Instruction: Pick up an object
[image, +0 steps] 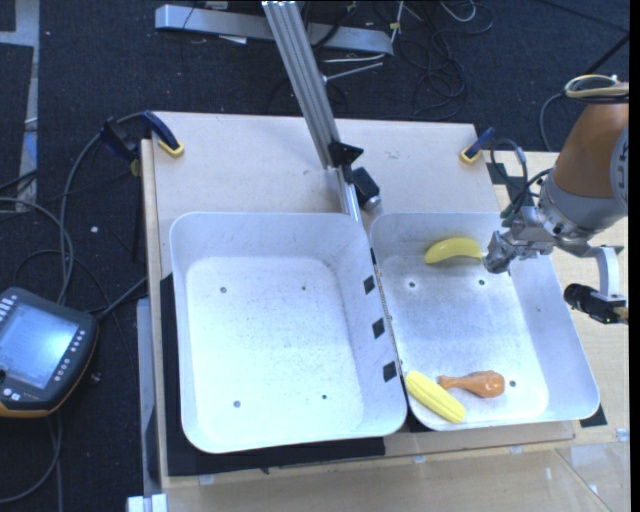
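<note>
A yellow banana (453, 249) lies near the back wall of the right bin (560, 330). My gripper (497, 259) hangs just right of the banana's tip, low over the bin's back right part, with nothing seen between its fingers. A yellow corn cob (435, 396) rests at the right bin's front left corner. Beside it on the right lies an orange chicken drumstick (477, 383).
The left bin (200, 300) sits alongside, separated by a ridge with black clips (380, 325). A slanted metal pole (310, 90) rises from the bench behind the bins. Yellow clamps (168, 147) mark the bench's back corners. A teach pendant (40, 350) lies off the bench at the left.
</note>
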